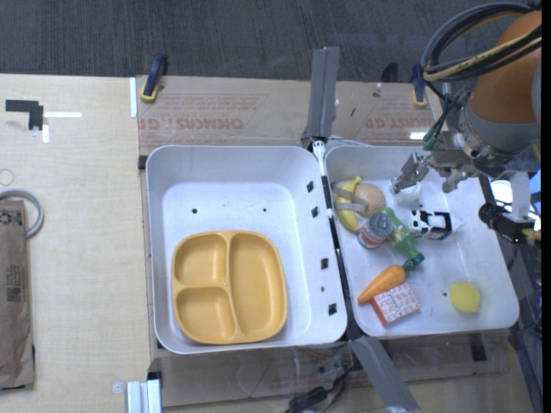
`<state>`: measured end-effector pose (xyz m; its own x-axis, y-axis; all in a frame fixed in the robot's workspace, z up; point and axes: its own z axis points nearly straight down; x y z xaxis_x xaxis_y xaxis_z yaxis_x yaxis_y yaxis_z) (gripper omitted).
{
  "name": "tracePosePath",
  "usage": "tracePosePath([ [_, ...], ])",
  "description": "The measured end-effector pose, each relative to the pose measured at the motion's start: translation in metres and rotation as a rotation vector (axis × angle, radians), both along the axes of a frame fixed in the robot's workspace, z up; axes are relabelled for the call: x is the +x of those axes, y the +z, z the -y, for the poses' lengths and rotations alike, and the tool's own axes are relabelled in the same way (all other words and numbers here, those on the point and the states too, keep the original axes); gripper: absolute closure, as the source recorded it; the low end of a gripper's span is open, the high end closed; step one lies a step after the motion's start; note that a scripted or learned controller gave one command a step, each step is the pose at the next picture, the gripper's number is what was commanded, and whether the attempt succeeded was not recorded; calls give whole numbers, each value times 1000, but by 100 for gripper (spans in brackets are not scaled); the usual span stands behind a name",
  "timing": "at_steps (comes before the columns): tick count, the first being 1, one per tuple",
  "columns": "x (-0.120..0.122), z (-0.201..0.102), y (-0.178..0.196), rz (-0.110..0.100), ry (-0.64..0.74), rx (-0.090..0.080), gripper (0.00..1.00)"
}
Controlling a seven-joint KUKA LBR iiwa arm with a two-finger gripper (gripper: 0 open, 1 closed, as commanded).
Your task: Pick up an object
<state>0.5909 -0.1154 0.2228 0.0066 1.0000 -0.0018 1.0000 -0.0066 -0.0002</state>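
The right bin holds the pickable things: a banana beside a tan potato-like piece, a small jar, a green bottle, a black-and-white toy, a carrot touching a red printed box whose writing is too small to read, and a yellow lemon off by itself. The pincer hangs over the bin's far part, holding nothing; how far it is open I cannot tell. The left bin carries a yellow divided tray. Cardboard behind on the worktop reads "CHEMCAST", upside down.
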Motion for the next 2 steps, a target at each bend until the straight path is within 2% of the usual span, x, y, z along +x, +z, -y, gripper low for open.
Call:
tracePosePath([
  [1,-34,17,-73,-1,310,1,0],
  [2,-9,55,0,2,561,-1,0],
])
